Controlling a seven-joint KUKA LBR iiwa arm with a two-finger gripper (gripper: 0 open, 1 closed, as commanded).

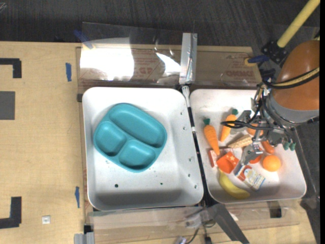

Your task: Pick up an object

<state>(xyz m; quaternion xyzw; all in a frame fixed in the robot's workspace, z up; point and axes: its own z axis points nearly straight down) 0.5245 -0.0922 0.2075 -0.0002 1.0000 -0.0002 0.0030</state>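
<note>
The right bin [297, 184] holds a heap of toy foods. A long carrot [210, 138] lies at its left, with a shorter carrot [227, 127] beside it. A tan stick [237, 142], a red block [227, 163], an orange [271, 163], a banana [232, 185] and a small printed packet [253, 177] lie around the middle and front. My gripper [252, 150] hangs low over the middle of this heap, between the tan stick and the orange. The wrist and its cables hide what lies right under it.
The left bin [172, 187] carries a teal divided plate [130, 136]. A ridge [194, 141] separates the two bins. The arm's orange band [299, 75] and grey wrist overhang the right bin's back right corner. Clear sheeting [152, 60] stands behind the bins.
</note>
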